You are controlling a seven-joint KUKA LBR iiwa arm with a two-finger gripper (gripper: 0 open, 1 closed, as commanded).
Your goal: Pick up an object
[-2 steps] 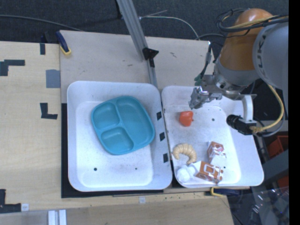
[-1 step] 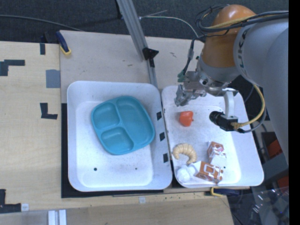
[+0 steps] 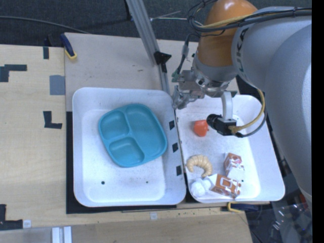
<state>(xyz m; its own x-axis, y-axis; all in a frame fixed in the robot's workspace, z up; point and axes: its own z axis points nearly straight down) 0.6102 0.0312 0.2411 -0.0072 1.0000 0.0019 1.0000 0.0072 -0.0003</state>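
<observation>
while the arm (image 3: 263, 44) is reaching in over the right bin (image 3: 255, 184), the pincer (image 3: 180, 101) is hanging near that bin's upper left corner, close to the wall it shares with the left bin (image 3: 81, 135). whether the pincer is spread or pressed together cannot be told from this slant; nothing is showing between its tips, so it is probably carrying nothing.

the nearest thing to pick is sitting just below and to the right of the pincer: a small red piece (image 3: 201, 128) on the bin floor, clear of its neighbours. lower down, a croissant (image 3: 200, 163) is lying beside a white lump (image 3: 200, 187), and two boxes (image 3: 230, 176) are crowding the lower part of the bin. a blue tray (image 3: 132, 134) is lying flat in the left bin, and the worktop (image 3: 30, 151) is stretching off to the left.

doing this step well likely means choosing the red piece, since it is standing alone. the pincer should be centring over it before dropping, keeping off the shared wall, and going low enough to close around the middle; a small rounded thing may be slipping out if it is caught near its top.
</observation>
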